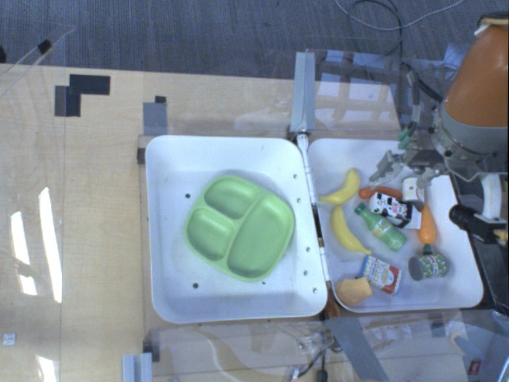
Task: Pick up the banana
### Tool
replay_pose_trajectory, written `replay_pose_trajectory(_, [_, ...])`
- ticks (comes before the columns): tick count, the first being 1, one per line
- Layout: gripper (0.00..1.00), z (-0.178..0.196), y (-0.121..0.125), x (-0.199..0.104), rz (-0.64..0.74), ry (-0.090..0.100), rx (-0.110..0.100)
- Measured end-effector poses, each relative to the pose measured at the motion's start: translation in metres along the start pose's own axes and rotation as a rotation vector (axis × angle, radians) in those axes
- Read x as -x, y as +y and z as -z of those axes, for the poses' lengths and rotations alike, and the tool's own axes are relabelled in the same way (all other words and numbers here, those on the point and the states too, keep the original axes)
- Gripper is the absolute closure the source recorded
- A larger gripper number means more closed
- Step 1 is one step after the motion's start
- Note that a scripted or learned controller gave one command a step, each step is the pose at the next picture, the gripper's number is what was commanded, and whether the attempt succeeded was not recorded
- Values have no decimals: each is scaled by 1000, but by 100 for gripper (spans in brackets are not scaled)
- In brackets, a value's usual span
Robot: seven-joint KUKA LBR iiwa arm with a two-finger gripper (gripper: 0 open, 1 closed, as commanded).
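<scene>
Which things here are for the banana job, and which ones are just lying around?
For the job:
upper banana
lower banana
gripper

Just lying about:
green plate
green bottle
carrot
juice carton
small can

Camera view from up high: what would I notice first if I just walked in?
Probably the big green divided plate, lying alone in the left bin. Next, the right bin crowded with toy food: two bananas, a green bottle and a carrot. Above them, the gripper hangs under the arm's orange band.
</scene>
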State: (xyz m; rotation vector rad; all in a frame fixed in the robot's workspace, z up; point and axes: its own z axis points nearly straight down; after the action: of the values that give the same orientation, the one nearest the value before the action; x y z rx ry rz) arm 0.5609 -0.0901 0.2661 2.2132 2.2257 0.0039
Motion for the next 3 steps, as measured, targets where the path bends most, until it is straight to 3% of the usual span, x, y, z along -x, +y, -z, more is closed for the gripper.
replay_pose_trajectory(1, [0,-149,87,-1,109,0,-1])
replay_pose_trajectory(2, [0,-178,61,-3,107,0,7])
replay_pose_trajectory(3, [0,-177,41,17,143,-1,8])
